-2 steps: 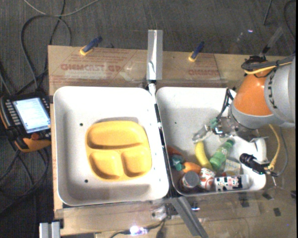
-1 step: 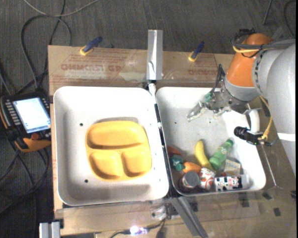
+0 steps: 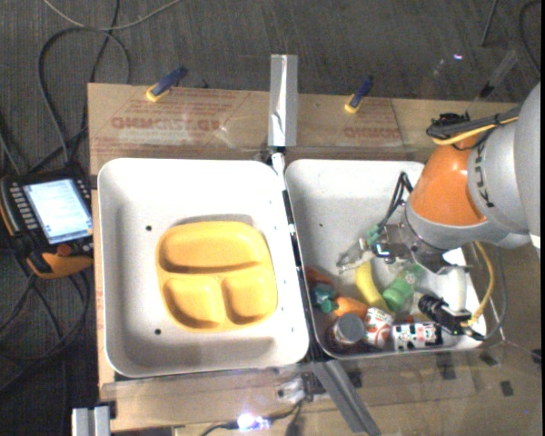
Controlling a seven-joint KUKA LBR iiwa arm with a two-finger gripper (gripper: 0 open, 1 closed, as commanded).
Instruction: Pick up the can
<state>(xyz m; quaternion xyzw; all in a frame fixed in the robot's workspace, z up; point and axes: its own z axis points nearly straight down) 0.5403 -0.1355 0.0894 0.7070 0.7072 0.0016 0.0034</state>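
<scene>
The can (image 3: 350, 331) stands near the front edge of the right bin (image 3: 345, 189), its dark round top facing up. My gripper (image 3: 380, 248) hangs over the middle of that bin, behind the can and to its right, just above a yellow banana (image 3: 368, 284). It sits below the orange band of the arm (image 3: 445, 189). Nothing shows between the gripper and the can; they are apart.
Around the can lie a red-and-white packet (image 3: 407, 333), an orange carrot-like piece (image 3: 348, 305), a teal item (image 3: 324, 297), a green item (image 3: 399, 293) and a white cup (image 3: 450, 284). The left bin (image 3: 127, 189) holds a yellow divided tray (image 3: 218, 272).
</scene>
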